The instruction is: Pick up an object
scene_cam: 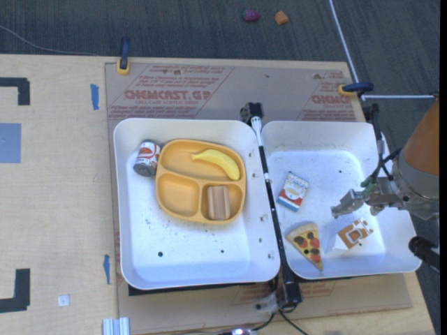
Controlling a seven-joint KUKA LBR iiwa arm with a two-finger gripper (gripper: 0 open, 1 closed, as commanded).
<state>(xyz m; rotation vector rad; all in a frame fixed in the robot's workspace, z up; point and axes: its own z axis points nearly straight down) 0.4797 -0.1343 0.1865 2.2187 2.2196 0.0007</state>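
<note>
Tool over the right bin, nothing picked yet

The tool (349, 204), seemingly spread and gripping nothing, hangs just far of the orange card (354, 235), likely lining up; pizza (307, 243) and carton (293, 191) lie left.

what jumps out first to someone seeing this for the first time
The yellow tray in the left bin stands out most, with a banana in its top section and a can lying beside it. In the right bin, the pincer hovers near a pizza slice and a small carton.
</note>
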